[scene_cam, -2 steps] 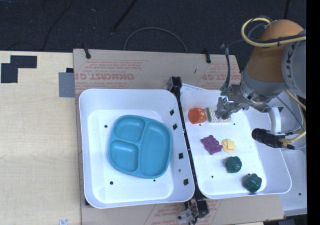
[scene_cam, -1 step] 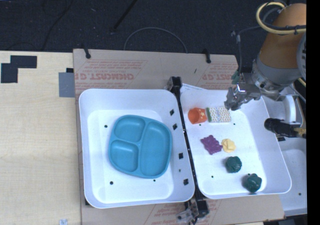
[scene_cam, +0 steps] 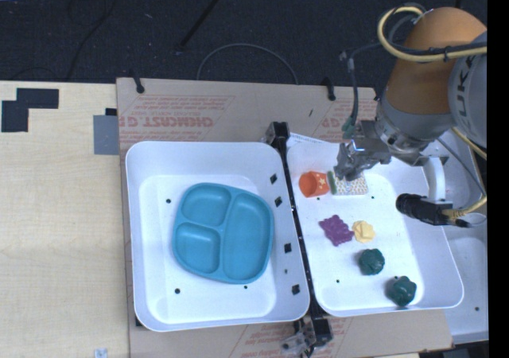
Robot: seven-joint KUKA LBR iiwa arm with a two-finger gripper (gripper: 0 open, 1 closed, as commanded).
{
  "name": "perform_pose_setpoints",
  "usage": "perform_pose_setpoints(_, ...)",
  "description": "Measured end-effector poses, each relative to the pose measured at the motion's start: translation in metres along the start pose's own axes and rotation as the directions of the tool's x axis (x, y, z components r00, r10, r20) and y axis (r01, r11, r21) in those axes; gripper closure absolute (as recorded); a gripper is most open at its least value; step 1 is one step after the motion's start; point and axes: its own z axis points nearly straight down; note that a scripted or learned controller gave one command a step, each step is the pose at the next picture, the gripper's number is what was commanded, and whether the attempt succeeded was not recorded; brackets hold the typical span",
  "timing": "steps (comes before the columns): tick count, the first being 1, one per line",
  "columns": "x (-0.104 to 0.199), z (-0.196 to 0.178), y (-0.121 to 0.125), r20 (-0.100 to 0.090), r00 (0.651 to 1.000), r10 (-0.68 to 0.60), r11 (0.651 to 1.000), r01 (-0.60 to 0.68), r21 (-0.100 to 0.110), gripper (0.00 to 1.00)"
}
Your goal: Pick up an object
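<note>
The end effector (scene_cam: 347, 167) hangs over a small speckled white pad (scene_cam: 352, 187) with a green edge, near the far edge of the right bin (scene_cam: 433, 298). I cannot tell whether it is clenched or released. An orange piece (scene_cam: 313, 184) lies just beside the pad. Nearer lie a purple piece (scene_cam: 336, 230), a yellow piece (scene_cam: 363, 231) and two dark green lumps (scene_cam: 371, 261) (scene_cam: 402, 290). The left bin (scene_cam: 151, 301) holds a blue divided plate (scene_cam: 223, 231).

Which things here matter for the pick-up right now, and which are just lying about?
In play: gripper, over the right bin; speckled pad under it; orange piece beside that pad.
Lying about: purple piece; yellow piece; upper green lump; lower green lump; blue divided plate in the left bin.
</note>
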Motion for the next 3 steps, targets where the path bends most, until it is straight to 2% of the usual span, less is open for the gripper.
perform_pose_setpoints(2, 0.094, 0.017, -0.017, 0.0, 1.0, -0.001, 1.0, 0.001, 0.002, 1.0)
perform_pose_setpoints(3, 0.139, 0.018, -0.009, 0.0, 1.0, -0.001, 1.0, 0.001, -0.001, 1.0)
